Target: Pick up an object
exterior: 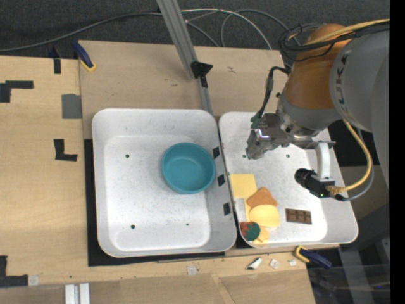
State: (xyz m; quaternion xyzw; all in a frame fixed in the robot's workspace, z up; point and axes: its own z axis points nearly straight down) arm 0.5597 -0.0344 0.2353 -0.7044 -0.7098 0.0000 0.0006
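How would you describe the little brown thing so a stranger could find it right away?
Look in the right-hand white bin, near its front right corner. The brown block lies flat there, alone, right of the yellow and orange pile. It is the one dark, rectangular, ridged piece.

Even, fairly bright overhead light, soft faint shadows, slightly grainy but mostly sharp.

You see bowl (pixel 187 168) in left bin (pixel 114 132); right bin (pixel 335 230), lower frame: food pieces (pixel 261 209); gripper (pixel 255 145) above them.
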